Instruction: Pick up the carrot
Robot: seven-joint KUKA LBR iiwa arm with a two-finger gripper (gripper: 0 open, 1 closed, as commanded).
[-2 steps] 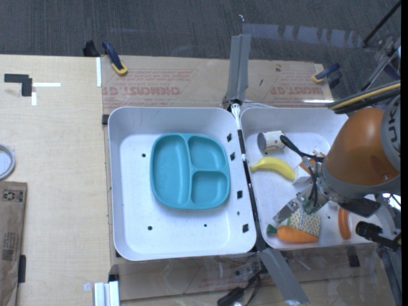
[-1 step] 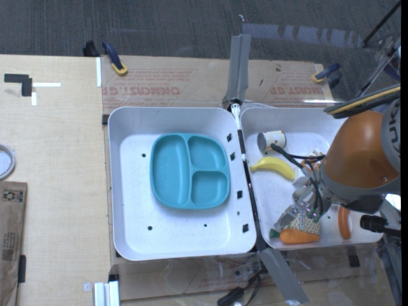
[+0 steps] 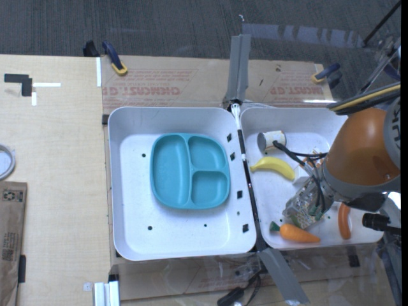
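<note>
Apparently carrot [image 3: 299, 233] beside bin edge [image 3: 319, 245].

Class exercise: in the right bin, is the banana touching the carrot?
Apart. The camera view shows the banana near the bin's middle and the carrot by the near wall, with bare white bin floor plainly between them.

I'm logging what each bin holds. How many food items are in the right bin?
3. A banana lies mid-bin, a carrot by the near wall beneath the gripper, and a sausage-like piece at the right. The arm may hide more.
</note>
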